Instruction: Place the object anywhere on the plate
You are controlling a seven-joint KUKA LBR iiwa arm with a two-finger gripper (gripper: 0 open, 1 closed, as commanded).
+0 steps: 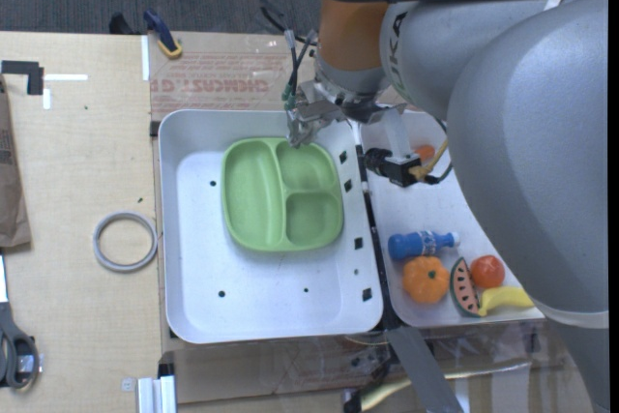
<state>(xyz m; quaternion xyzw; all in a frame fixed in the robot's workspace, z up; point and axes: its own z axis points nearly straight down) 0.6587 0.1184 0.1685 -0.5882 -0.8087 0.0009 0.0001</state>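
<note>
Gripper [300, 132] hangs right over the top edge of the green plate [282, 195], at the ridge between compartments, and honestly can't tell whether it's carrying anything, too small and dark there. That sectioned plate sits in the left white bin [189, 247] with nothing on it, so the placing looks not yet done. Candidate objects lie in the right bin [398, 290]: a blue bottle [422, 244], an orange pumpkin-like toy [426, 280], a watermelon slice [465, 286], a tomato [487, 270], a banana [505, 301]. All small, plasticky, glossy.
</note>
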